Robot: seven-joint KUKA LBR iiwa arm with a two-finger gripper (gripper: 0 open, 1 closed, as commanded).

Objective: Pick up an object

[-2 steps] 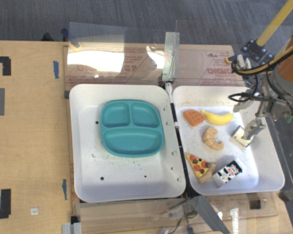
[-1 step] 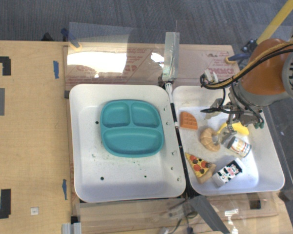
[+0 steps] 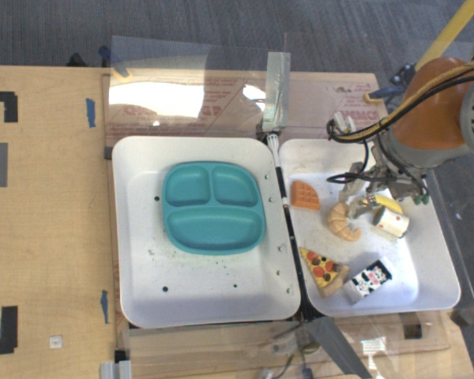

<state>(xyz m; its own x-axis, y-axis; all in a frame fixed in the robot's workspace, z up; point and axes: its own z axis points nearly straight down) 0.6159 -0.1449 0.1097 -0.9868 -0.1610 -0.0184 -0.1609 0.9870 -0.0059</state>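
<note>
My gripper (image 3: 368,196) hangs low over the right bin (image 3: 434,290), near its back half, below the arm's orange band (image 3: 434,109). Just under and left of it lies a tan croissant (image 3: 344,222). A yellow and white piece (image 3: 390,215) lies right beside the gripper on its right; I cannot tell whether the two touch. An orange waffle-like piece (image 3: 305,196) sits by the bin's left wall. Toward the front are a pizza slice (image 3: 322,268) and a small black and white box (image 3: 369,279).
The left bin (image 3: 138,283) holds a teal divided plate (image 3: 213,208) in its middle. A raised divider (image 3: 283,212) separates the two bins. A clear upright panel (image 3: 276,93) stands behind them. Cables (image 3: 379,125) loop from the arm above the right bin's back edge.
</note>
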